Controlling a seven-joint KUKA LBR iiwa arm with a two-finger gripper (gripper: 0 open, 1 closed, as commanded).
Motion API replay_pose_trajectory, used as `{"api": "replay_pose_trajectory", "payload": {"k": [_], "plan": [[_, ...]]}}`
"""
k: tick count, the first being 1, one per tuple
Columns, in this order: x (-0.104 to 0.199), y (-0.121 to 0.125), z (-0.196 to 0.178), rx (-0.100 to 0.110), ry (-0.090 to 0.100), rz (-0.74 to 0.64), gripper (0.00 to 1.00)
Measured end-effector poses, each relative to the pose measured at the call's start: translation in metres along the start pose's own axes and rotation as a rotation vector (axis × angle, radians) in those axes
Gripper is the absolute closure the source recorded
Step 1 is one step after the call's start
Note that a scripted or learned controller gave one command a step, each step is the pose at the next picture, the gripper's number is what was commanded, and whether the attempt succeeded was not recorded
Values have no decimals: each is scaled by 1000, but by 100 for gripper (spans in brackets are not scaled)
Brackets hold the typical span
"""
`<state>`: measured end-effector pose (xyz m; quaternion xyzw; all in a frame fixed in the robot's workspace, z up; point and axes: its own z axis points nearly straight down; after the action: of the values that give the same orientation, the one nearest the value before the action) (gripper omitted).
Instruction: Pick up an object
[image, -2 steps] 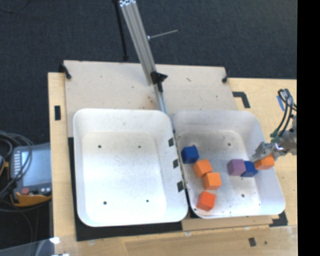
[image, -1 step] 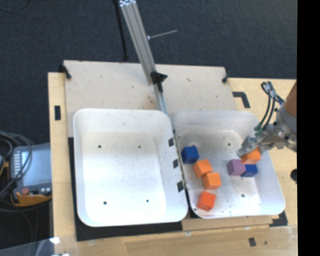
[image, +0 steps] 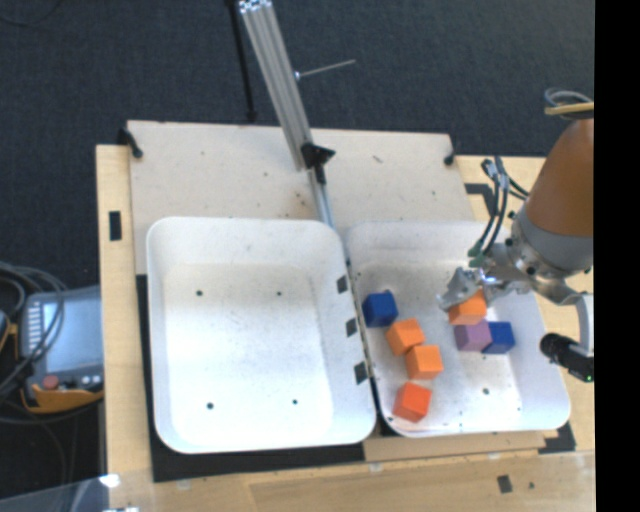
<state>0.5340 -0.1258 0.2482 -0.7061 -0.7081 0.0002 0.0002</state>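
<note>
The right bin (image: 400, 250) holds several small blocks. A blue block (image: 379, 308) lies near its left wall. Below it sit an orange block (image: 404, 335), a second orange block (image: 425, 361) and a red-orange block (image: 412, 401). A purple block (image: 472, 334) and a blue block (image: 500, 337) lie side by side further right. My gripper (image: 463, 293) reaches down from the right, directly over another orange block (image: 468, 310) that peeks out beneath it, just above the purple one. The metal fingers hide whether that block is gripped.
The left bin (image: 170, 260) stands beside the right one, with a dividing rim between them. A slanted metal pole (image: 285, 90) rises from the back of the bench. A grey box with cables (image: 55, 345) sits off the bench at the left.
</note>
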Motion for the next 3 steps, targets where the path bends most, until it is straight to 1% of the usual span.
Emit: {"api": "replay_pose_trajectory", "payload": {"k": [1,3], "plan": [[46,25,13,-1,-1,-3,100],[142,71,-4,-2,1,-5,100]]}}
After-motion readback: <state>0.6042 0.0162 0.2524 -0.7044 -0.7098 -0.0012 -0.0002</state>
